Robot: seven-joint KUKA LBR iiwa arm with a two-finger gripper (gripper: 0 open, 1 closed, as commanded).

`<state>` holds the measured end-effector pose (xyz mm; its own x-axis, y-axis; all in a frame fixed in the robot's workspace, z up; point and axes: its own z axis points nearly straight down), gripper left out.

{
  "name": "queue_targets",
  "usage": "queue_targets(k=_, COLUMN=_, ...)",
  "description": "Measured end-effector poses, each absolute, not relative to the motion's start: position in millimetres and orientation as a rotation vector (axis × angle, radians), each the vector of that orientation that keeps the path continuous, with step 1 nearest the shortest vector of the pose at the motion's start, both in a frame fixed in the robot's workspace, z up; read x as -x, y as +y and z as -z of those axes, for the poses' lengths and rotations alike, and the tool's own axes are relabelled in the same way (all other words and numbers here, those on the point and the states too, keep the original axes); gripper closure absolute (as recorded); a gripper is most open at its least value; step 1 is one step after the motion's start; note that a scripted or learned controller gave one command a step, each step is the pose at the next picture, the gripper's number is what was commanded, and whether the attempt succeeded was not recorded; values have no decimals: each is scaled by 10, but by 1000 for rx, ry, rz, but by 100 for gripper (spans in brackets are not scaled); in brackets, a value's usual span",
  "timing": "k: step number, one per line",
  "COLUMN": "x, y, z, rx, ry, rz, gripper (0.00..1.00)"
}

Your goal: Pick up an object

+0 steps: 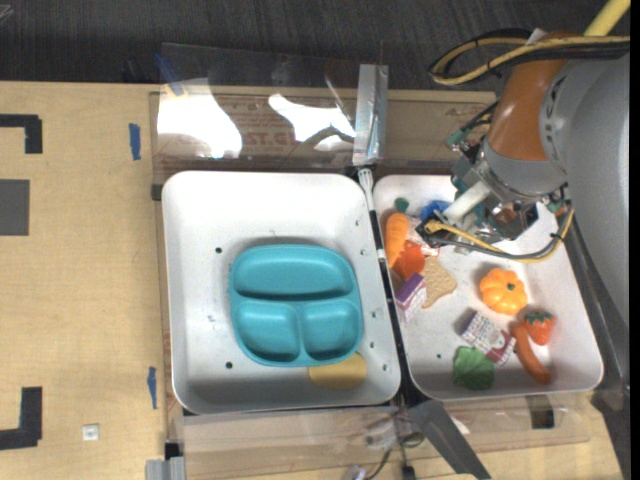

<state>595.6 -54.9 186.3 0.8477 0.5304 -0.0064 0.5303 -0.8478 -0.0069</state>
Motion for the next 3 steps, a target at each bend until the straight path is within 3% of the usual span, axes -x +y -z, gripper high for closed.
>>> queue_targets(k=1, x=-5966, y=-554, z=-1885, rx=3017, ry=-864, rz=-6, gripper=0)
queue_targets(k=2, x=-6467, y=-339, z=-2466, rx=3111, ry=-430, rz=5, gripper=0)
queue_targets(k=3, x=-5557, y=-842, z=-2339, rx=3121, ry=-346, rz=-6, gripper=0)
